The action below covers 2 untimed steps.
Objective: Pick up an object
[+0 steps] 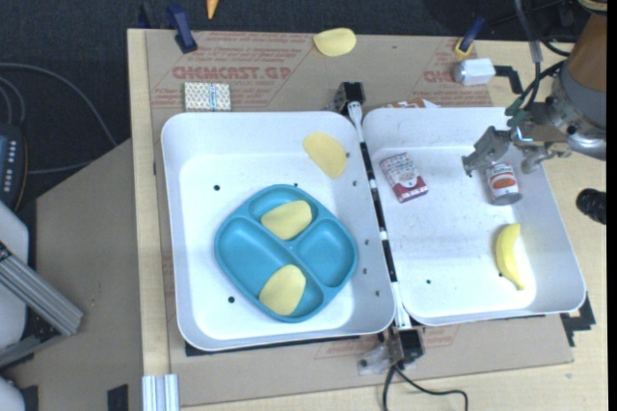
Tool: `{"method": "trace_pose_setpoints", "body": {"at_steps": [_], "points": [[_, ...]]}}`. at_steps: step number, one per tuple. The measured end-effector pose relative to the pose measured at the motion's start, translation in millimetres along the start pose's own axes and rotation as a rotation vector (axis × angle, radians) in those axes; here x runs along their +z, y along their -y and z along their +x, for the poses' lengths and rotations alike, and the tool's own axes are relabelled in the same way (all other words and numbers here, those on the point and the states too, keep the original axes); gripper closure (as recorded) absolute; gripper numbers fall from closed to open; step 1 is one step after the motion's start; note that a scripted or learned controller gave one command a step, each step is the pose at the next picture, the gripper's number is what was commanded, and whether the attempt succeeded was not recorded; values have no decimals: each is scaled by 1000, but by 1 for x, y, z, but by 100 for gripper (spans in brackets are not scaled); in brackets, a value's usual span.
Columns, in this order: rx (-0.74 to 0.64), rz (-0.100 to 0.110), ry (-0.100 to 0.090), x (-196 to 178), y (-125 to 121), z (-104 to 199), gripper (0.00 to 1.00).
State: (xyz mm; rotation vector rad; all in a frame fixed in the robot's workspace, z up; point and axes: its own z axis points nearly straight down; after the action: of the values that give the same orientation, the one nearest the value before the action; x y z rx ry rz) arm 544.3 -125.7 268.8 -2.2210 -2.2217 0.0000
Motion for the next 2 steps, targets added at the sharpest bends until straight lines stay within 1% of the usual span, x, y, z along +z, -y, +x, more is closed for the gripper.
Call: {"method": "trace_pose_setpoints", "body": {"at_steps": [1, 2], "points": [[1, -1, 2, 61, -44, -61, 0], [0, -1, 1, 111, -94, -96, 0]]}}
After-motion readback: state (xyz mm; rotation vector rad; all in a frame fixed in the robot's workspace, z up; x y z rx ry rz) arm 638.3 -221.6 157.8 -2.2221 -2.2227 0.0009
